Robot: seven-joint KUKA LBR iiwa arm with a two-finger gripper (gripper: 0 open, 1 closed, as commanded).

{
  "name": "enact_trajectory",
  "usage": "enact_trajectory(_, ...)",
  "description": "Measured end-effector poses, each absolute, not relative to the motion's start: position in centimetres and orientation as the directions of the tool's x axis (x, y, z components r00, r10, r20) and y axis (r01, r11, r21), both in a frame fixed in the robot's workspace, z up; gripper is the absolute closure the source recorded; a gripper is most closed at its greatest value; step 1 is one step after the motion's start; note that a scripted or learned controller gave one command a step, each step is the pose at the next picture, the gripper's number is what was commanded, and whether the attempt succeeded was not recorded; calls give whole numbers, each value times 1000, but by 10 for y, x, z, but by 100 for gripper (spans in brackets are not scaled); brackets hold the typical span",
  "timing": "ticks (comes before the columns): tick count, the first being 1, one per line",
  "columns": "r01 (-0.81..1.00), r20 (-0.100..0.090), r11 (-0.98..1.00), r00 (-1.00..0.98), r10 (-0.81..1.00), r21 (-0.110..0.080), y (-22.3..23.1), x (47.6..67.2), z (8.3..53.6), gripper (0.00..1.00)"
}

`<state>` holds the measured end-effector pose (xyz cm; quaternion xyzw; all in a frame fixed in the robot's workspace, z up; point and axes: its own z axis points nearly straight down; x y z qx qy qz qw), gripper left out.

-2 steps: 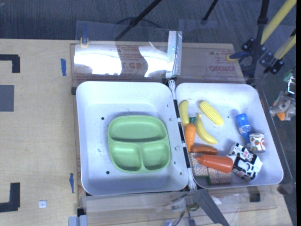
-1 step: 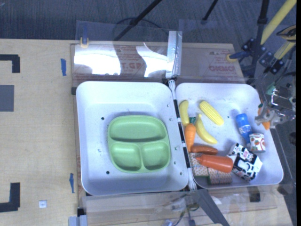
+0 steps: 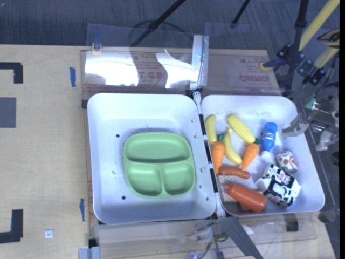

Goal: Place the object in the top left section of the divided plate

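I had the gripper (image 3: 299,125) at the right bin's (image 3: 315,198) far edge; whether it was released or clenched, I couldn't tell. Nothing carried that I saw. The toys lay left of it, corn (image 3: 241,128) nearest, well apart from the bare divided plate (image 3: 159,164). All remained undone.

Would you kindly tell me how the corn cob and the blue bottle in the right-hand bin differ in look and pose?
The corn cob is yellow with a bumpy kernel surface; the blue bottle is smooth, blue above and white below. The corn cob lies slanted near the bin's middle; the blue bottle points more straight up the view, nearer the right wall. Both lie in the right bin, apart from each other.
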<state>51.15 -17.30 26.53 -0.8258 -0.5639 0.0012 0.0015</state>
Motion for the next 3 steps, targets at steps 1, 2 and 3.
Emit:
enact_trajectory(1,954,11,-300,300,954,-1,-198,487,95,0)
enact_trajectory(2,968,10,-251,251,968,-1,-194,530,87,0)
enact_trajectory(3,967,2,-253,253,967,5,-197,530,97,100)
